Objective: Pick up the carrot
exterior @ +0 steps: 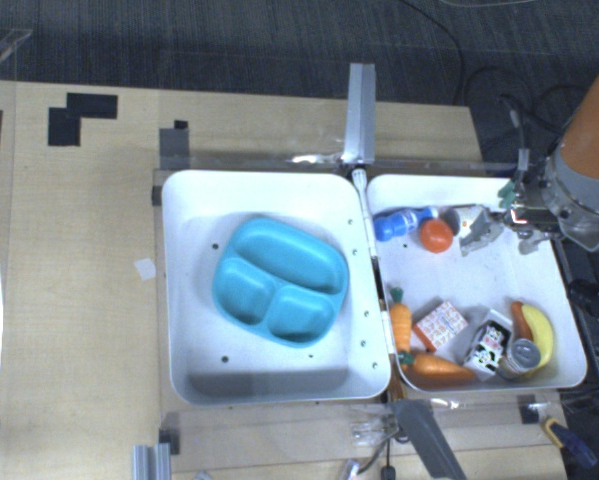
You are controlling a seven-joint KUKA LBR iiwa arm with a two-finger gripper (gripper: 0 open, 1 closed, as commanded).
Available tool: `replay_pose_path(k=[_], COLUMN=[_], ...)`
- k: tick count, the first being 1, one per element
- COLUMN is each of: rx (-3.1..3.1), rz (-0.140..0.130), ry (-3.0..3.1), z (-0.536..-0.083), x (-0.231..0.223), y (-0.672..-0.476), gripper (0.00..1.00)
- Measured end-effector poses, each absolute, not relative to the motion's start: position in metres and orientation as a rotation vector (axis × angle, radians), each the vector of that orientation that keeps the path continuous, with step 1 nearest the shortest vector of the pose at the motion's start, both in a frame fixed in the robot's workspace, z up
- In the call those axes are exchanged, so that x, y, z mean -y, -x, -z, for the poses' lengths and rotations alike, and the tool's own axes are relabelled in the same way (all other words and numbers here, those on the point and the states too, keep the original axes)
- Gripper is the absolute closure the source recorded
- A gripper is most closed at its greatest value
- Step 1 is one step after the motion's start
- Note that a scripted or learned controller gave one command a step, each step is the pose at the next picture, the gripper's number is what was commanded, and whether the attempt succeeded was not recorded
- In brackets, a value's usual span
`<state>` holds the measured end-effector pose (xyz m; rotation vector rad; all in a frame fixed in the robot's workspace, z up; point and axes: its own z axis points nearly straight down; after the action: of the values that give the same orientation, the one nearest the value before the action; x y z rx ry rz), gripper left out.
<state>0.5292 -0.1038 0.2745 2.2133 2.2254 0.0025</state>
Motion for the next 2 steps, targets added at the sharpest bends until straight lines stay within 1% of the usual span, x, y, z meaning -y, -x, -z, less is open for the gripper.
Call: replay_pose_path(k=[1,2], rx=[-2.369,-2.459], rz=[-0.002,-0.006], ry=[-2.060,-1.947], z=[-0.143,-0.185], x=[0.093,0.069], y=[-0.487,-0.534], gripper=[0.00,0.00])
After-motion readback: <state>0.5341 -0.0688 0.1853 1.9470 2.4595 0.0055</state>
